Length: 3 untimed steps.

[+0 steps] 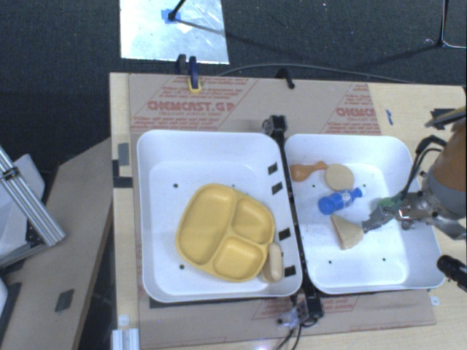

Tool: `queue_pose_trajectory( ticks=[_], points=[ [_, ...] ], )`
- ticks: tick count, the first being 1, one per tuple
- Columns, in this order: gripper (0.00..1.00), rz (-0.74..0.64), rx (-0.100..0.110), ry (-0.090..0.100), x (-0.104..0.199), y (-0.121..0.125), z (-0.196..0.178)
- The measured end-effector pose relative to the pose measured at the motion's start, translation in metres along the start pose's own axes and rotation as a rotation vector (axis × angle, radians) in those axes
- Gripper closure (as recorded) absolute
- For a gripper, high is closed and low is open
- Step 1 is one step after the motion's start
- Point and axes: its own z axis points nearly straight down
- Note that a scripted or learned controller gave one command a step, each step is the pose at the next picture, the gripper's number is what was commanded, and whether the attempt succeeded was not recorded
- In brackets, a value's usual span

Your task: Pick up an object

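The bench [219, 97] carries 2 shallow white bins side by side. The left bin [164, 159] holds a yellow divided plate [226, 232] with 3 compartments, tilted a little toward the bin's near right corner. A small beige bread-like piece [273, 262] lies just beside the plate's lower right edge, touching or nearly touching it.

The right bin [365, 275] holds 4 small things grouped in its left half. An orange spoon-shaped piece [306, 170] lies near the far left corner, with a round tan disc [339, 176] just to its right. Below them a small blue bottle [338, 200] lies on its side, its cap end pointing right. Nearer the camera, a tan wedge-shaped piece [347, 232] rests on the bin floor, just below the bottle.

The arm comes in from the right, and the gripper [381, 217] sits low over the right bin, just right of the wedge and below the bottle's cap end. Nothing shows between its tips; whether they are spread or closed cannot be told from this angle.
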Motion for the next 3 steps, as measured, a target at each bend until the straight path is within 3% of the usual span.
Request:
queue_pose_trajectory(
  ticks=[1, 2, 3],
  points=[
    [0.00, -0.001, 0.000, 0.001, 0.007, 0.002, 0.044],
    [1.00, -0.001, -0.006, -0.003, 0.006, 0.003, 0.032],
    [1.00, -0.003, -0.010, -0.004, 0.003, 0.007, -0.032]
  ],
)
